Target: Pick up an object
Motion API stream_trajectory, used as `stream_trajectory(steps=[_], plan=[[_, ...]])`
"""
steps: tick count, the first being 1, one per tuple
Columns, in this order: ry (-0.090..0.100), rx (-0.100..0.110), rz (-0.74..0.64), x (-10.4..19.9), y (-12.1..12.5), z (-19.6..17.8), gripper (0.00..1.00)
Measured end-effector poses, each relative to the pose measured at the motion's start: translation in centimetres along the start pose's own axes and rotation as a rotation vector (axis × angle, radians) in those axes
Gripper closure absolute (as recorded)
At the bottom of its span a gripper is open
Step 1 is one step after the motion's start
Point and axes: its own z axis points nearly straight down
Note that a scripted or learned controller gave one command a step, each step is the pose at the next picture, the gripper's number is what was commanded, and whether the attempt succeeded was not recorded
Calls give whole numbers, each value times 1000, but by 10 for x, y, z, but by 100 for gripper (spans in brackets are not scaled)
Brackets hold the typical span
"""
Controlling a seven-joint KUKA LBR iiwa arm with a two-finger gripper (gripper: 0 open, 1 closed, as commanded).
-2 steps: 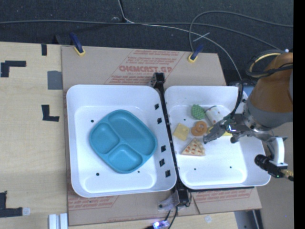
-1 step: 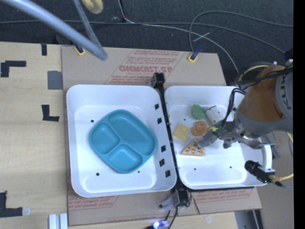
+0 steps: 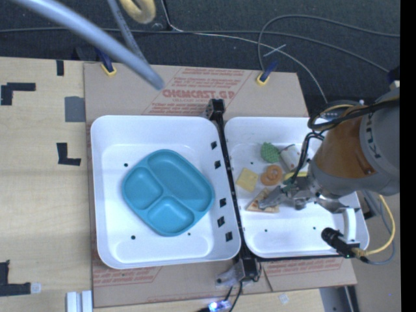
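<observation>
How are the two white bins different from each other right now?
The left bin bears one big blue divided plate; the right bin bears several small pieces, green, orange and yellow. The arm's gripper reaches into the right bin, not the left. Both are shallow, white and side by side.

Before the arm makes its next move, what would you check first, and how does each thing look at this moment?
1. Gripper is down in the right bin: ok.
2. It is close to the brown toy: ok.
3. An object is seen between its fingers: cannot tell.
4. The yellow block, orange piece and green piece lie apart from the gripper: ok.
5. The blue tray sits in the left bin, out of the way: ok.
</observation>
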Motion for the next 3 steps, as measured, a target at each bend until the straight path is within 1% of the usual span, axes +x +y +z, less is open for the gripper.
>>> stream_trajectory(steps=[1,2,3], plan=[[6,-4,-5,3,3,-15,100],[0,-4,-4,11,5,-74,100],[-1,-5,-3,11,6,-127,100]])
